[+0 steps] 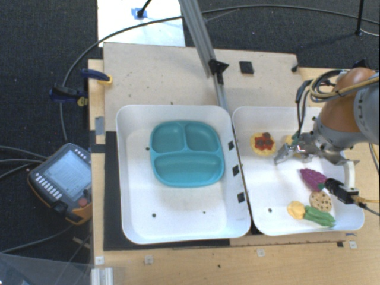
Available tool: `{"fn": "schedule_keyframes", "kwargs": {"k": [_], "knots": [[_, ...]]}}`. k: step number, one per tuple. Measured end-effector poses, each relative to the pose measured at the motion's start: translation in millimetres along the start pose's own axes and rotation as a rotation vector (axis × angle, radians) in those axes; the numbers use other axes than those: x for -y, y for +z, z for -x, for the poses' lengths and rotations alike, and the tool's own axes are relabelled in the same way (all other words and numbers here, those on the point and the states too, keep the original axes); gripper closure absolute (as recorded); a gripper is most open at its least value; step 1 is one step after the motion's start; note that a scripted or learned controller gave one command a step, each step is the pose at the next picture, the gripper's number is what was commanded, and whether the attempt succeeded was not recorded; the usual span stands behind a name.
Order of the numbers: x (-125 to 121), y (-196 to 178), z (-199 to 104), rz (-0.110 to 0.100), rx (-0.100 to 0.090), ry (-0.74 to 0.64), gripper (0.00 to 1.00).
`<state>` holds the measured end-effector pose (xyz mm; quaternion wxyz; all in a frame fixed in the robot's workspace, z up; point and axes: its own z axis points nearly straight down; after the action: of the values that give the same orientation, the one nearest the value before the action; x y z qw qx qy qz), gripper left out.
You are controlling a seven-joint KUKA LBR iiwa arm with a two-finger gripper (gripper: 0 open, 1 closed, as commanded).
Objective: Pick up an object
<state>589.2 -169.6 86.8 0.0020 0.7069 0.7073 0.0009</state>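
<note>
Tool (284, 155) low in right bin (261, 215), finger state unclear.
Teal three-compartment plastic plate (187, 153) in left bin (133, 218); purple ribbed toy (313, 177), speckled cookie (320, 202).

Small round pizza toy (263, 143), yellow w/ red topping, lay flat just left of the gripper (284, 155). Purple eggplant-like piece (313, 177) lay right-below the tool, near it. Further below: tan spotted cookie (320, 202), yellow lump (295, 209), green pod (320, 217), clustered & touching, all in the right bin (261, 218).
</note>
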Motion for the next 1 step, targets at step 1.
{"fn": "schedule_keyframes", "kwargs": {"k": [1], "knots": [[-3.0,-13.5,-1.1,0.009,-0.001,-0.001,1.0]]}}
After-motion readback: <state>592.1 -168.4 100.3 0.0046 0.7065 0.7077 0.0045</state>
